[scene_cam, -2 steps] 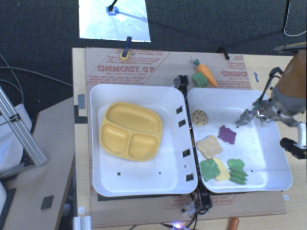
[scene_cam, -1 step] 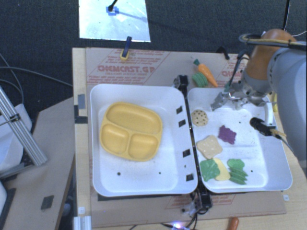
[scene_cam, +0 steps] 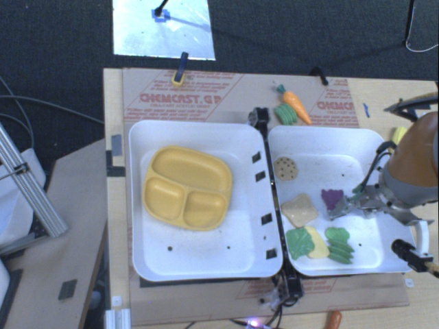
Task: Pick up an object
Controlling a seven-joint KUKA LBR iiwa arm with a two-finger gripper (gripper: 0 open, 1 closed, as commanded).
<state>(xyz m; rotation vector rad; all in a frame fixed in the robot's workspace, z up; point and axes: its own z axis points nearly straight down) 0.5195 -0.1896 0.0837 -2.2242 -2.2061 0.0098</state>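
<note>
At the bench's far edge we see a toy carrot (scene_cam: 296,105) lying outside the bins, a yellow-and-blue clip (scene_cam: 180,69) toward the far left corner, and a reflective sheet (scene_cam: 163,19) on the floor beyond.

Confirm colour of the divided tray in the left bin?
Yellow; the divided tray shows clearly in the camera view.

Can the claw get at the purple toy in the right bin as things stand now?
Probably yes. The claw sits low in the right bin, just beside the purple toy. Nothing lies on top of the toy, and the tan piece sits apart from it.
</note>
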